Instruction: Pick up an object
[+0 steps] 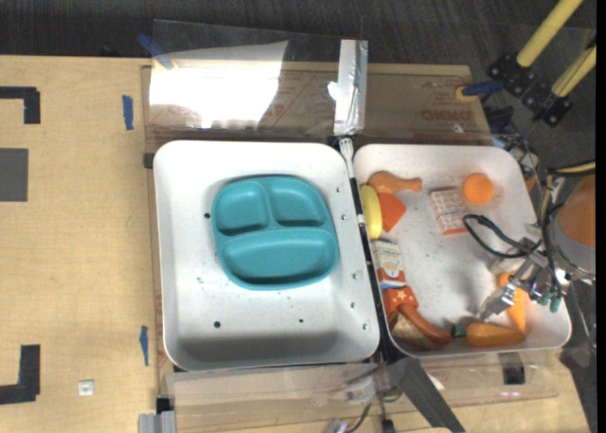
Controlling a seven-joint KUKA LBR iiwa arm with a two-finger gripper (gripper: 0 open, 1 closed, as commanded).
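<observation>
Fingers [519, 291] low in right bin [445, 261], spread unclear, beside orange carrot [494, 333]

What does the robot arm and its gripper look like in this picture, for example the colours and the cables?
At the right edge of the camera view, the arm appears as a rounded grey body with an orange band. Black cables loop from it over the right bin. The gripper is a small metal assembly with thin wires and small orange and green parts.
</observation>
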